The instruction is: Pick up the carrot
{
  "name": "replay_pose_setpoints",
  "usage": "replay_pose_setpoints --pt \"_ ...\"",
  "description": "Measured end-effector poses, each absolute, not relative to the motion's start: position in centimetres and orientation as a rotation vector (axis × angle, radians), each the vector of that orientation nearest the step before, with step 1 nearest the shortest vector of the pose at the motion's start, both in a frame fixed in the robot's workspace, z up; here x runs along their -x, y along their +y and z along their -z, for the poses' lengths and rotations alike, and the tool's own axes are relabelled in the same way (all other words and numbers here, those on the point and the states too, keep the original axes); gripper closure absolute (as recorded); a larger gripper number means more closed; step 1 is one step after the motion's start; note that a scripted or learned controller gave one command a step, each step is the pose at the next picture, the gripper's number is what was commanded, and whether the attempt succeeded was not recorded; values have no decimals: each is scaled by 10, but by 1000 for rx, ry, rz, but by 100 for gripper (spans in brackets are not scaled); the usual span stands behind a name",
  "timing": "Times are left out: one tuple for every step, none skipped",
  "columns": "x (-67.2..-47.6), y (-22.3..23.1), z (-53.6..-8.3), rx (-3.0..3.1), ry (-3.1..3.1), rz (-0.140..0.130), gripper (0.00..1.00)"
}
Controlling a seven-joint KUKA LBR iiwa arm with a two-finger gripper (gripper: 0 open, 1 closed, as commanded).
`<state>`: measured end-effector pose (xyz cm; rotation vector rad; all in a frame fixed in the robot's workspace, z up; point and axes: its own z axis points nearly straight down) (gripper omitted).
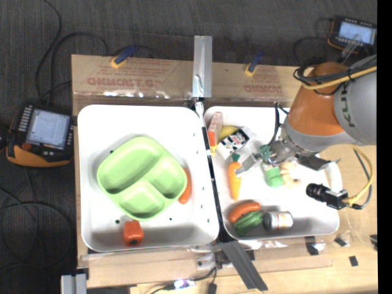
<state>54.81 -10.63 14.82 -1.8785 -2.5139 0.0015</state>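
The carrot [233, 177], orange with a small green top, lies lengthwise in the left part of the right bin [318, 225], close to the wall between the bins. My gripper [254, 159] hangs just right of the carrot's top end. It is open, with one grey finger [242, 166] reaching almost to the carrot. Nothing is between the fingers. The orange-banded arm [318, 118] comes in from the right over the bin's far right corner.
The right bin also holds a green bottle-like toy [274, 176], a can [278, 220], a red and a green vegetable [245, 215], a yellow item [228, 131] and a black-and-white box [234, 141]. In the left bin lie a green divided plate [144, 176] and an orange block [132, 231].
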Motion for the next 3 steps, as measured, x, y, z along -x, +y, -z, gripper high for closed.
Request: replay_pose_setpoints --pt "-568 -101 -89 1684 -2659 3 0" --pt "-570 -101 -100 1688 -2663 11 100" --pt "-547 -107 -194 1605 -2700 0 100"
